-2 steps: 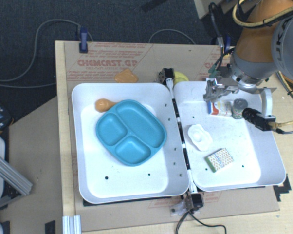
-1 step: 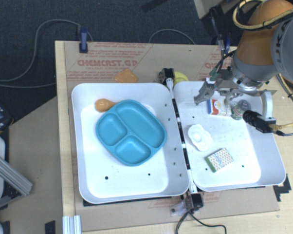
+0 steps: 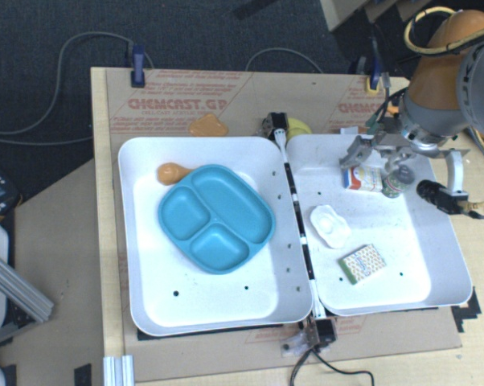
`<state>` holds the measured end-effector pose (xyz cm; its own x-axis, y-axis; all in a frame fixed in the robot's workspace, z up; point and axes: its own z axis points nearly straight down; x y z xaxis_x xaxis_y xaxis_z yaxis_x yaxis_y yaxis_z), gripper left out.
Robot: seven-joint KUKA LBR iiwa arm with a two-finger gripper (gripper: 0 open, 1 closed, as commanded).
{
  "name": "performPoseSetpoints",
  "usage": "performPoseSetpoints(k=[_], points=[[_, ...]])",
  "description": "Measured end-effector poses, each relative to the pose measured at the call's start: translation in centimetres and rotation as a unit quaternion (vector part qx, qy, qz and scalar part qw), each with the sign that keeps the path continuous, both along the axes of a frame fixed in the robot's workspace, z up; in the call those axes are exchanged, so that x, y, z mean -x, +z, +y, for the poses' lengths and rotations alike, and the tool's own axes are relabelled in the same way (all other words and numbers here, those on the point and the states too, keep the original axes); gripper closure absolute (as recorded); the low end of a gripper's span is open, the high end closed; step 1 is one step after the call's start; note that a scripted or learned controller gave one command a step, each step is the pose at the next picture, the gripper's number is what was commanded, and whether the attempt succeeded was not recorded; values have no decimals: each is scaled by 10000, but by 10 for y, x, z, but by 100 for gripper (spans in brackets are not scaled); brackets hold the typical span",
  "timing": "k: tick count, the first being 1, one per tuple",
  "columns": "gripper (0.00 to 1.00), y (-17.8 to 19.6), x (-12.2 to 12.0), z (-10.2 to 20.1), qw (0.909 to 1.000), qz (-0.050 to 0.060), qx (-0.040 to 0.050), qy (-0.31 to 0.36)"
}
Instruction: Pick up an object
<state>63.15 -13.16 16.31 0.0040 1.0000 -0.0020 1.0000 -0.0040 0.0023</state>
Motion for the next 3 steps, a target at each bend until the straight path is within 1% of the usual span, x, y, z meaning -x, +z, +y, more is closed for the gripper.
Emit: performPoseSetpoints(k=[1,2,3], points=[[0,-79,-18,-29,10000,-13,6,12],[100,-59,-23,-26,10000,-82,1,38],[0,-61,-22,-26,10000,-68,0,39]])
